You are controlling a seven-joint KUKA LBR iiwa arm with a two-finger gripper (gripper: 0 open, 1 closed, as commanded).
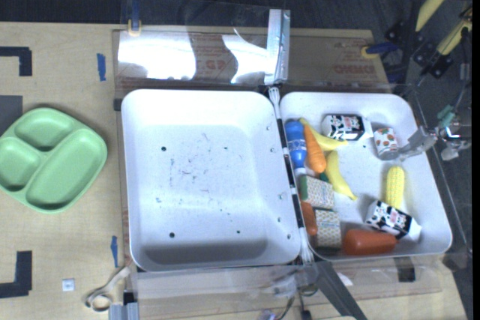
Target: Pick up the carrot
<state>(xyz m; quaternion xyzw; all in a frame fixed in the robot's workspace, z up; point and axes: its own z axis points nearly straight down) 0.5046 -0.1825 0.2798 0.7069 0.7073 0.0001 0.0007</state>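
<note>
Gripper (429,139) at the bin's (439,191) rim, spread too blurred to tell. Just beside it, cup (385,140). Well beyond, across the bin: carrot (316,151), between bottle (296,144) and banana (335,165). Best to descend from above, closing across its width, clear of both.

left bin (199,176): left of right bin (431,183), the two side by side, rims touching
divided plate (51,159): on bench, well left of left bin
carrot (316,150): in right bin, far-left part, just right of bottle (296,144)
banana (335,165): right of carrot, touching it
corn cob (394,187): right part of right bin
cartons (343,127): one far, one near-right (389,219)
gripper (414,144): at right bin's far-right side
</note>
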